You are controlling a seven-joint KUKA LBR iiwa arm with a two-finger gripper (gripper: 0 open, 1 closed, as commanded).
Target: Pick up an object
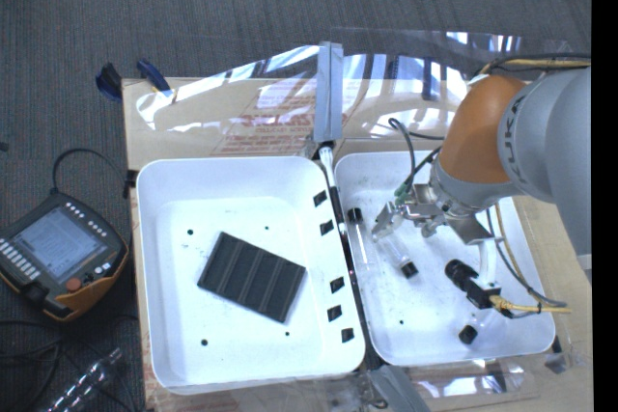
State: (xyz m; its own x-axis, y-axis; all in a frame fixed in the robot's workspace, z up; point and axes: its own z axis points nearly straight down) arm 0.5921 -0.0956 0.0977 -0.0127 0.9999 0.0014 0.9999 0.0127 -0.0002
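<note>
arm low over the right bin (541,328)

the tool (398,215) hangs above a small black piece (408,269); whether it is apart or together i cannot tell. a slightly off descent could nudge the piece aside and close on nothing.

The arm (541,135) is a thick, rounded grey casing with a smooth, slightly glossy skin. Toward the wrist a broad orange band (478,135) wraps it, bulging like a dome and catching a pale highlight on its far side. Nearer than the band comes a short grey collar, then a silvery metal wrist block with flat plates and angled brackets. The gripper (386,222) at its left end is small, pale metal with a green spot on it. Thin black cables (410,150) loop from the wrist along the band's left side. A pale cable runs down the near right side to a yellow connector (512,307).
</note>
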